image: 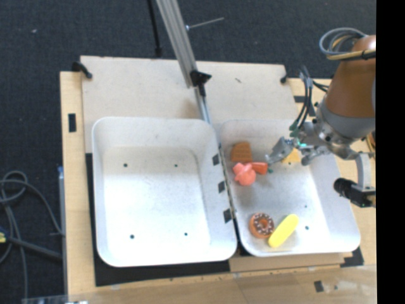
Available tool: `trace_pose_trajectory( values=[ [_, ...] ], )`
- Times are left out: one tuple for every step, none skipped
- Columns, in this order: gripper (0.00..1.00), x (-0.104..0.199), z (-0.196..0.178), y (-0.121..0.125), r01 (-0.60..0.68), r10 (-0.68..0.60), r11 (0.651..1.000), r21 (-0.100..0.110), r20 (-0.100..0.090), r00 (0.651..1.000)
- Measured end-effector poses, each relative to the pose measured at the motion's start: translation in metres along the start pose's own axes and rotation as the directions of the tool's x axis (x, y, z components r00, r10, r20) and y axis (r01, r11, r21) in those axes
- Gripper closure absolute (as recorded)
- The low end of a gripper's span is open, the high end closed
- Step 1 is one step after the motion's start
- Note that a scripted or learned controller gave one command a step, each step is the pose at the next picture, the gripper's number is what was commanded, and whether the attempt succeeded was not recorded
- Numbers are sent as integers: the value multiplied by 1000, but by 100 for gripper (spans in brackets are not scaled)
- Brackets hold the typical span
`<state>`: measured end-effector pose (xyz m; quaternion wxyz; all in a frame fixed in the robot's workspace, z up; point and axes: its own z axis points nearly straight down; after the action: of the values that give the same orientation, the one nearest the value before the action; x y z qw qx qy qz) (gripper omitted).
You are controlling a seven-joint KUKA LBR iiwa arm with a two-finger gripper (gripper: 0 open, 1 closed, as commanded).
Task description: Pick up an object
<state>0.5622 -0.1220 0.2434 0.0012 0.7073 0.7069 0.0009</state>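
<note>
You are looking down on a tan counter [145, 87] with two shallow white bins side by side. The left bin [107, 138] has bare white floor with a few dark dots. The right bin [335, 230] holds the toys. Near its top left corner sits a small brown block [240, 151]. Just below it lies a pink toy [245, 174], and an orange piece [259, 168] touches the pink toy on its right side. Down near the front wall of the right bin you see a brown donut [261, 224] with light sprinkles, and a yellow banana-shaped toy [283, 230] lies tilted just beside it, touching or almost touching. A small yellow thing [292, 158] peeks out behind the arm's wrist. The arm [351, 94] comes in from the right, with its orange part up high. The gripper [276, 154] hangs over the right bin, near the orange piece and pointing toward it. You cannot tell if the fingers are spread or pressed together, and nothing shows between them. A silver pole [174, 27] leans up from between the two bins.
</note>
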Motion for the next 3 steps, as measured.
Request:
trace_pose_trajectory(
  values=[
    [0, -5, 44, -5, -1, 1, 1000, 6, 1, 1000],
    [0, 0, 101, 2, -4, 4, 1000, 7, 1, 1000],
    [0, -1, 145, 1, -2, 2, 1000, 6, 1, 1000]
  ],
)
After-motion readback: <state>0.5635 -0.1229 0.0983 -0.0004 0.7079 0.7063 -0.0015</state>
